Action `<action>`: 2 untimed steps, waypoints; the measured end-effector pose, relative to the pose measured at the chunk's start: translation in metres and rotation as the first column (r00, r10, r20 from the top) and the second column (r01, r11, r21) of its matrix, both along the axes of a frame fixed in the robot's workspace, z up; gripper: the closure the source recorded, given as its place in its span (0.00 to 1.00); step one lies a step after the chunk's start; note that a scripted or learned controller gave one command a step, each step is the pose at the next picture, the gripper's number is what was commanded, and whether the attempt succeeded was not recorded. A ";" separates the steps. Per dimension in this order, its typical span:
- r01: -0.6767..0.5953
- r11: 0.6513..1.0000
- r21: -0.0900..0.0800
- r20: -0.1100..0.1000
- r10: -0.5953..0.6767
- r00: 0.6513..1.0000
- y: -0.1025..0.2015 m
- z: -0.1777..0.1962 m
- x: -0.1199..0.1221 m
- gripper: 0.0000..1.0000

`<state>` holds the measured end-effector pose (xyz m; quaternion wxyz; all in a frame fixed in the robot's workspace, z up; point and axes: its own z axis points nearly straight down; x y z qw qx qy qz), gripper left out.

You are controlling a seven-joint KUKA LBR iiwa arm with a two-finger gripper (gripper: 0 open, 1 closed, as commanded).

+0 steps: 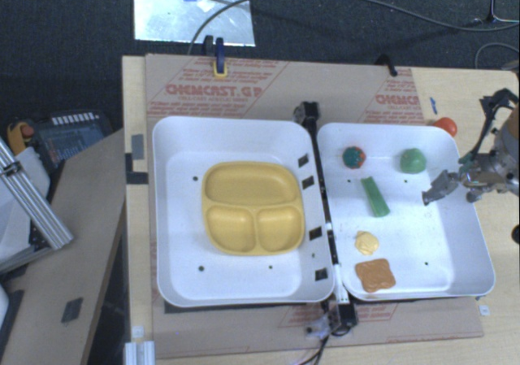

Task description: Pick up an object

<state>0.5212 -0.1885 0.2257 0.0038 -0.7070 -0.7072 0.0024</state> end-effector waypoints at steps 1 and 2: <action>-0.003 1.000 -0.003 0.010 0.003 1.000 0.000 0.005 0.002 0.00; -0.001 1.000 -0.001 0.007 0.001 1.000 0.006 -0.039 -0.002 0.00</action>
